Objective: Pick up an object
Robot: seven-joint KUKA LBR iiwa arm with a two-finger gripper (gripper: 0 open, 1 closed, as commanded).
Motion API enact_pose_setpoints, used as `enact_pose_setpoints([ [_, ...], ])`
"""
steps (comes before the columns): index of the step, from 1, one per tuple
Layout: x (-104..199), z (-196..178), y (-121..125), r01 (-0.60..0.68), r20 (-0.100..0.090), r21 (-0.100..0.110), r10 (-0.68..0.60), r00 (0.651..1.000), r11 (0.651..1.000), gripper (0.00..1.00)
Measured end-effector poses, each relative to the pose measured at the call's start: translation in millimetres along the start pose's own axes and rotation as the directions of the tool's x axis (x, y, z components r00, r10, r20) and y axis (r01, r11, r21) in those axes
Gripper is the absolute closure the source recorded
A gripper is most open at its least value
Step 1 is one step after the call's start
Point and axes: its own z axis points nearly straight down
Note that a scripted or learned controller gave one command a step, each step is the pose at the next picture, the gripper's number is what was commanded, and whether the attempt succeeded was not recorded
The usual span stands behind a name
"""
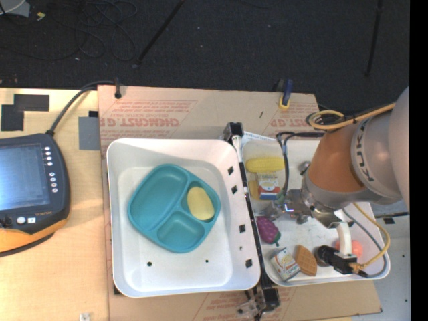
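The hand (pixel 294 209) hangs low over the right bin (pixel 304 236); I cannot tell if it is open or closed. This bin holds six things: one purple piece (pixel 267 230) just beside the hand, one small carton (pixel 269 185), one yellow piece (pixel 264 164) at the far end, one packet (pixel 286 263), one brown piece (pixel 305 260) touching the packet, and one orange ball (pixel 356 248). The left bin (pixel 174 283) holds one teal plate (pixel 160 212) with one yellow oval (pixel 200 202) on it.
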Motion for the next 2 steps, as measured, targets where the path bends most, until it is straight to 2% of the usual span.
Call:
enact_pose_setpoints([
  [1,-30.0,0.0,32.5,-0.001,-0.003,-0.002,0.001,1.0,1.0,0.0],
  [2,-30.1,-9.4,30.3,-0.004,-0.006,0.004,0.004,1.0,1.0,1.0],
])
